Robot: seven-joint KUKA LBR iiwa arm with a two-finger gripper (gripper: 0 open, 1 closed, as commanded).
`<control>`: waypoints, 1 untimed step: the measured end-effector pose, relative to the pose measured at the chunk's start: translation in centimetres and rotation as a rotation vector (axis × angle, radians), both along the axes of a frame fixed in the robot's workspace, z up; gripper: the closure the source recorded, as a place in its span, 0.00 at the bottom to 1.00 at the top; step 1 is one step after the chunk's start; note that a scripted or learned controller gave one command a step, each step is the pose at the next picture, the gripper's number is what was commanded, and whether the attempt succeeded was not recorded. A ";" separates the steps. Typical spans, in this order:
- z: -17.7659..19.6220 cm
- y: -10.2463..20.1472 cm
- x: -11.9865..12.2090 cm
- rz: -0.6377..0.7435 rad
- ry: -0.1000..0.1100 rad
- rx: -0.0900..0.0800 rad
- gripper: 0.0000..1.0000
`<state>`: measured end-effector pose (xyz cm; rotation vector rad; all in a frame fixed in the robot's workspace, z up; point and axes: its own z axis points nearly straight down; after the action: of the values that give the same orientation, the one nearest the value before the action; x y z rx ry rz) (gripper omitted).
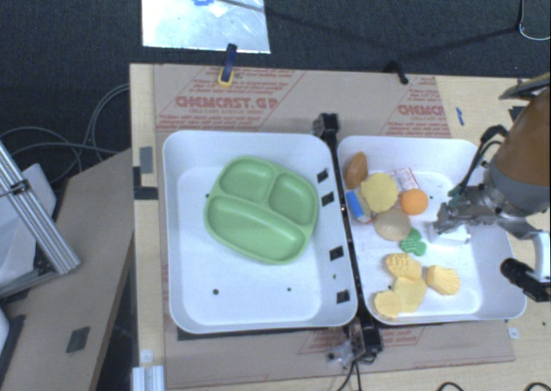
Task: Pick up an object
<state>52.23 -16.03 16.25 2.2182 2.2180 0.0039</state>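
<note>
The right bin (482, 299) holds several small items. A brown piece (356, 168) lies at its back left, with a yellow round piece (379, 192), a pink and white packet (405, 179) and an orange ball (414, 201) near it. A beige lump (392, 226) and a small green piece (414, 245) lie in the middle. Three yellow pieces (403, 266) (442, 279) (399, 299) are at the front. My gripper (451, 218) hangs low over the bin's right half, just right of the orange ball and the green piece, with no item seen in it.
The left bin (189, 294) carries a green divided plate (262, 207). A small blue item (353, 205) lies against the divider between the bins. The arm's grey body (521, 178) covers the right bin's far right side. Cardboard (258, 101) lies under both bins.
</note>
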 end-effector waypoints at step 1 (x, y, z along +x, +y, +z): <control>5.7 -0.4 -0.8 0.004 -0.002 -0.001 1.00</control>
<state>51.48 -16.38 21.98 2.2130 2.2206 0.0053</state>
